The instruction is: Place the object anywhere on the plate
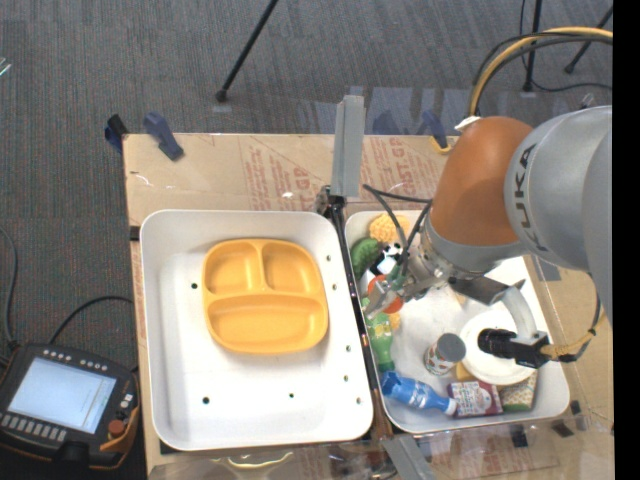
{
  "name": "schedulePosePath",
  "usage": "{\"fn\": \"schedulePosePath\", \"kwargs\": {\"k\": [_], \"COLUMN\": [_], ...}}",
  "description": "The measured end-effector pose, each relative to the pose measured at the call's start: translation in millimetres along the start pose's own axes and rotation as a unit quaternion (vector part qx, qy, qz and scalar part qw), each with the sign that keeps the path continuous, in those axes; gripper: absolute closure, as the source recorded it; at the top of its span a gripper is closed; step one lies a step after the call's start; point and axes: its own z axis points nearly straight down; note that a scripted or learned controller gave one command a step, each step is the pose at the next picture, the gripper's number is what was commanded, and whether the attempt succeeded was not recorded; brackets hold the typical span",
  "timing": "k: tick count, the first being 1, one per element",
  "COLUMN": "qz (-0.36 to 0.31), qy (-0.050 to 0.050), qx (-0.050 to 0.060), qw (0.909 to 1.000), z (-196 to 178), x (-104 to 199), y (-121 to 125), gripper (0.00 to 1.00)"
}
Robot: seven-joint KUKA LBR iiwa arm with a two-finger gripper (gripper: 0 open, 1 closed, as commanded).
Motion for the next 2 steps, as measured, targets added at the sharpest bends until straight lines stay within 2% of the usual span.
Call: {"fn": "schedulePosePath", "kwargs": {"k": [1,2], "qz": [-0.051,-0.051], "qy": [-0.001,-0.001], "qx": [-0.001,-0.001], "qw": [0.9987,0.9987], "z": [-0.2,-0.3], "x": [80.2,79.9], "y": [27.2,27.1], "gripper": [1.0,0.0]}}
